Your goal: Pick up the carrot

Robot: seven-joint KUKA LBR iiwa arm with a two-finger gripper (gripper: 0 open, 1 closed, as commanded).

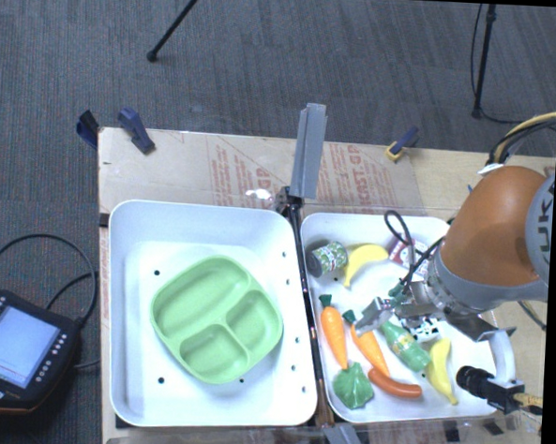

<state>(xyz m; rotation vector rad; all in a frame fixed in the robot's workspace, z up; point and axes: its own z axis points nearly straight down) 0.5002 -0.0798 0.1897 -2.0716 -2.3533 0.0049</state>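
Observation:
Two carrots lie in the right bin (454,417). One carrot (333,335) is near the bin's left wall, its green top pointing away from me. A second carrot (371,351) lies just right of it, slanted. My gripper (394,315) hangs low over the middle of the right bin, just above and to the right of the second carrot's top end and over a green bottle (407,348). The orange-banded wrist covers the bin's right part. I see nothing held in the gripper.
The right bin also holds a long orange-red pepper (396,385), a green leafy vegetable (352,387), two bananas (364,258) (442,369) and a small can (328,257). In the left bin (130,254) lies a green divided plate (218,318).

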